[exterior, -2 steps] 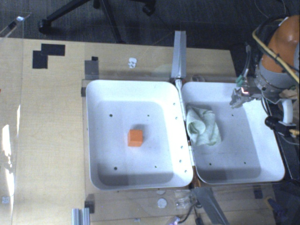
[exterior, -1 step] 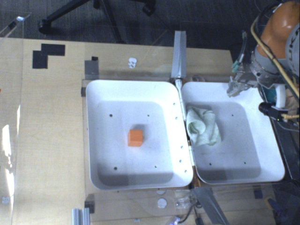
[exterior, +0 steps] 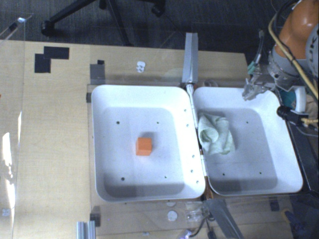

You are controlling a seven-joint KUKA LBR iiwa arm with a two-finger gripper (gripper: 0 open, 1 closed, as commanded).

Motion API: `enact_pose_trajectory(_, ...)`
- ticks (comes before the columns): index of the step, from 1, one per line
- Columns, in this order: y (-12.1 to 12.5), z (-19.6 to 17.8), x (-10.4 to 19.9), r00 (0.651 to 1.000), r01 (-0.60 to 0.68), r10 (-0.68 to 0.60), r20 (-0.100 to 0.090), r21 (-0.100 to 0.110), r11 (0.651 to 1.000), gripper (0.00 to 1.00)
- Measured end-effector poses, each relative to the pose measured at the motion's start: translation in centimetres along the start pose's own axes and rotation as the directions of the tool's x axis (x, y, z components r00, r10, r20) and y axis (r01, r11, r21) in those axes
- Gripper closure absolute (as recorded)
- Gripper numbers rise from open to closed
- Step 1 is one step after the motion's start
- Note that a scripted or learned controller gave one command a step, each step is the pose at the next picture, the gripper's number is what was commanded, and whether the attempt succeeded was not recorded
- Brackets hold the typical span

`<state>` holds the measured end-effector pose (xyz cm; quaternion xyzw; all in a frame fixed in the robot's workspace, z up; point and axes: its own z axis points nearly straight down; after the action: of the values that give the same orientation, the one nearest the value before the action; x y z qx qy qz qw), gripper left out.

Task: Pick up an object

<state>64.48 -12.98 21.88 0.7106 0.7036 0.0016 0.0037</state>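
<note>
Hand [exterior: 252, 90], grip state unclear, over right bin [exterior: 284, 183] with crumpled cloth [exterior: 216, 135]; orange block [exterior: 144, 146] in left bin [exterior: 99, 133].

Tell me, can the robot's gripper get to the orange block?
Probably yes. The orange block sits alone in the left bin, nothing covering it. The gripper hangs over the right bin's far corner.

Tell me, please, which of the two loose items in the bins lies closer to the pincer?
The crumpled pale cloth in the right bin, against its left wall. The pincer hangs over that bin's far corner, while the orange cube sits in the left bin.
</note>
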Motion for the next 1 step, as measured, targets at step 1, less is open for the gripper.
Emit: enact_pose_trajectory(1,2.51,1.20,-0.09,0.999,0.053,-0.053,-0.001,0.002,0.999,1.00)
